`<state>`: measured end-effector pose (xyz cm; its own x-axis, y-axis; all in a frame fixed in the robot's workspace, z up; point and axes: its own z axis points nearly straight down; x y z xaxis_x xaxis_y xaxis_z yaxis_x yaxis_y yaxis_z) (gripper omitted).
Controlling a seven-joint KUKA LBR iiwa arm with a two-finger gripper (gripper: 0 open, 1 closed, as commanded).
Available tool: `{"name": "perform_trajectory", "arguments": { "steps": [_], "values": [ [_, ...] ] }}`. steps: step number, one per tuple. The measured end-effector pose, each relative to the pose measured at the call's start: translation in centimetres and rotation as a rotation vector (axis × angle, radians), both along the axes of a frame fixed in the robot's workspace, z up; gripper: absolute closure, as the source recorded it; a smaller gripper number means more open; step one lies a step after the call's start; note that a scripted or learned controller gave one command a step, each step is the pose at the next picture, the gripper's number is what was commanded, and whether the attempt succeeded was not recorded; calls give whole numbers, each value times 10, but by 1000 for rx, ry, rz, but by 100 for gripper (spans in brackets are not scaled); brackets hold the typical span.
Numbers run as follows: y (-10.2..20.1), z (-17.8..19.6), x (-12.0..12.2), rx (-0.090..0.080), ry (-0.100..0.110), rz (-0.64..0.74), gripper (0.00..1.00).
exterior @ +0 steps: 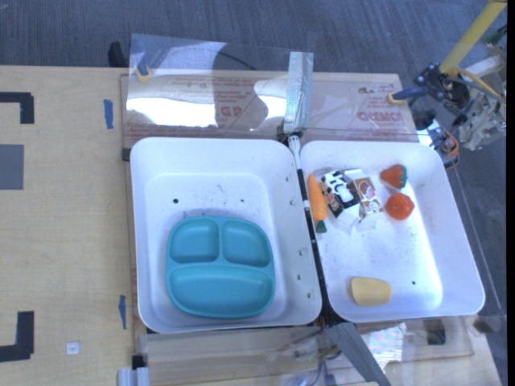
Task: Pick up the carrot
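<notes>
The carrot (317, 199) is a small orange piece with a green tip at its near end. It lies lengthwise against the left wall of the right bin (451, 240), beside the divider between the two bins. Just right of it lies a black-and-white crumpled packet (341, 190).
Two red strawberry-like toys (394, 175) (400, 207) sit at the right bin's far right, a small printed card (368, 197) lies mid-bin, and a yellow block (370, 290) rests near its front. The left bin (153, 175) holds a teal divided plate (220, 265). Clear plastic panels (209, 95) stand behind the bins.
</notes>
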<state>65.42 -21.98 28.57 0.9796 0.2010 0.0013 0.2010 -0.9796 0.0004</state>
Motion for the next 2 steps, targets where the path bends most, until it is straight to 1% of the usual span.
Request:
{"name": "perform_trajectory", "arguments": {
  "steps": [1,2],
  "values": [
    [0,11,1,-1,-2,2,100],
    [-3,54,8,-3,-2,479,100]
  ]
}}
